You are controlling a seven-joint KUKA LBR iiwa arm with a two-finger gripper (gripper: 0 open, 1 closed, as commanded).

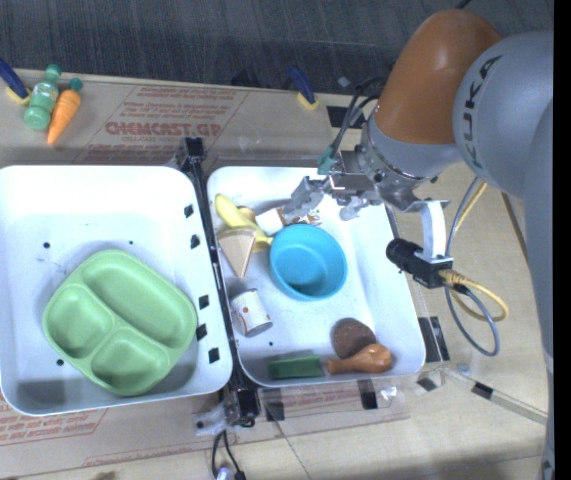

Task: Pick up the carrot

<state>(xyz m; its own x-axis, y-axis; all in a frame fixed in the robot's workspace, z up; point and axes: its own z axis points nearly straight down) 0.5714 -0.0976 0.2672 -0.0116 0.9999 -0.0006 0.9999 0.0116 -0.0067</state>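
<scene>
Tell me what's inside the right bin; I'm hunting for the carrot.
The right bin holds a blue bowl, a banana, a small can, a drumstick and a green block. The gripper covers part of its far side. The carrot lies outside.

The left bin [5,268] holds a divided tray [120,318]. The right bin [390,298] holds a bowl [308,260] at centre, with a banana [233,213] and cone [240,250] to its left, a can [250,313] below those, and a drumstick [357,346] and flat block [295,368] along the near edge. A carrot [63,114] lies on the bench behind the left bin, beside a small bottle [41,100].
</scene>
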